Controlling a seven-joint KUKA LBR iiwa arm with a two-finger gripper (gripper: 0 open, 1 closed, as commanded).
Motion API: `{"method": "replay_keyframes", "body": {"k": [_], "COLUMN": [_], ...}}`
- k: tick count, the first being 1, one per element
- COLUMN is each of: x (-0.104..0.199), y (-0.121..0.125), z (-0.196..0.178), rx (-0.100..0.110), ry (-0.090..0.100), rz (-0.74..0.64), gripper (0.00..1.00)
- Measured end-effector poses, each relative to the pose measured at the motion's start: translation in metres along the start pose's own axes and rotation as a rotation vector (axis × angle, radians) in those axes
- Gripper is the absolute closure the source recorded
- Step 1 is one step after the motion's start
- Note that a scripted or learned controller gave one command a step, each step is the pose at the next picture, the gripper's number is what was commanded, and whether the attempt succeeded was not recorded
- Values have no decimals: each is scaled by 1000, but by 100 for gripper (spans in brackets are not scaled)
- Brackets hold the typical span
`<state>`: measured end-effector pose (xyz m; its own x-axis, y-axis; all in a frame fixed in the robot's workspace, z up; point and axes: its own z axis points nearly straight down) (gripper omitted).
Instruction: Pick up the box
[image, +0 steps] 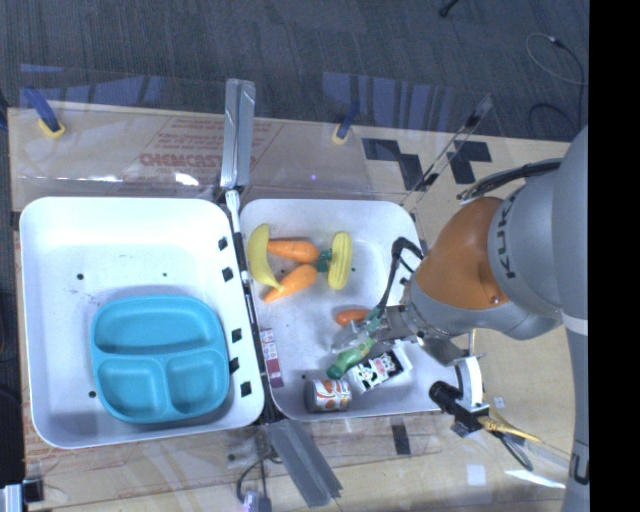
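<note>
The box (384, 369) is small and white with black markings. It lies tilted near the front of the right bin (300, 215). My gripper (383, 327) hangs just above the box's far edge, at the end of the grey arm with the orange band (458, 268). A green item (352, 357) lies against the box's left side, partly under the gripper. Nothing in the view shows the box being held.
A can (328, 394) lies at the bin's front wall, left of the box. A banana (259, 253), two carrots (292, 250), a corn cob (340, 258) and a small orange piece (350, 316) sit further back. The left bin holds a blue divided tray (158, 358).
</note>
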<state>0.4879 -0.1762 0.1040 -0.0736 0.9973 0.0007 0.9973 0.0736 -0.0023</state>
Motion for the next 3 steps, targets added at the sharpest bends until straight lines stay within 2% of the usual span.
{"method": "replay_keyframes", "body": {"k": [1,2,3], "x": [49,-29,77], "y": [71,78,50], "z": [13,-18,13], "rx": [2,-1,1], "ry": [1,-1,0], "rz": [4,-147,-137], "gripper": [0,0,0]}}
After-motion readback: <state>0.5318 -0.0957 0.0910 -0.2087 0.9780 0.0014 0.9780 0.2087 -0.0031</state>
